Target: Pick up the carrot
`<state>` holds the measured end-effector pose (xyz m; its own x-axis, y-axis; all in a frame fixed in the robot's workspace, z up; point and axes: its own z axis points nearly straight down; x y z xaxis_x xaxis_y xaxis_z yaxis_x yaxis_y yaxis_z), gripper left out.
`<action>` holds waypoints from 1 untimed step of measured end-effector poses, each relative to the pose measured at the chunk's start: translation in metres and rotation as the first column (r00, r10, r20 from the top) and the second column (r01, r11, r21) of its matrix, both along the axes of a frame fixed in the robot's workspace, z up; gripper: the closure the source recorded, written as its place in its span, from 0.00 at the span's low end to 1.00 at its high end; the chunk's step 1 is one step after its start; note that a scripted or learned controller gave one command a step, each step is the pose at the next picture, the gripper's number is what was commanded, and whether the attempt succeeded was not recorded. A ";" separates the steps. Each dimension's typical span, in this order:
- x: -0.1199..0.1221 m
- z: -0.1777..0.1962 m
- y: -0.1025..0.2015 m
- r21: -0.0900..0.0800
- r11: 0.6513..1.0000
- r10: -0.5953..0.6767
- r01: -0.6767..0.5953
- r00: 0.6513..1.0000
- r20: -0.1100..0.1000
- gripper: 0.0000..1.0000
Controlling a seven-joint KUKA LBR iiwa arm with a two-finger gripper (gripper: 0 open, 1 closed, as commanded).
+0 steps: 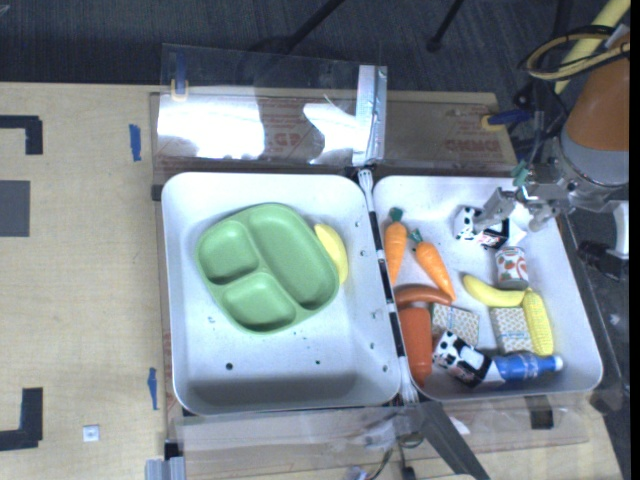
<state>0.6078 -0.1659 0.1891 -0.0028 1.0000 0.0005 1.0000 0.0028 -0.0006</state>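
The gripper [527, 204] hangs over the upper right corner of the right bin [585, 368], its two fingers spread apart with nothing between them, while the grey arm with its orange band [600, 108] reaches in from the right edge of the view. There are two carrots in the right bin, well to the left of the gripper: one carrot [394, 249] lies upright against the bin's left wall, and a second carrot [433, 265] lies just beside it, tilted toward the lower right. Below them sit a red sausage-like piece [423, 294] and a longer orange one [415, 343] along the left wall. Near the gripper stands a small black-and-white cow figure [470, 223], with a small can [510, 266] just below the fingers, then a banana [492, 290] and a corn cob [538, 322]. A blue bottle [522, 368] lies at the bin's lower edge (next to a second cow figure [452, 352]). The left bin [190, 358] holds a green divided plate [266, 266] with a yellow piece [334, 251] touching its right rim
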 end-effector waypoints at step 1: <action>0.033 -0.074 0.053 -0.008 0.988 0.155 -0.154 0.988 0.013 0.00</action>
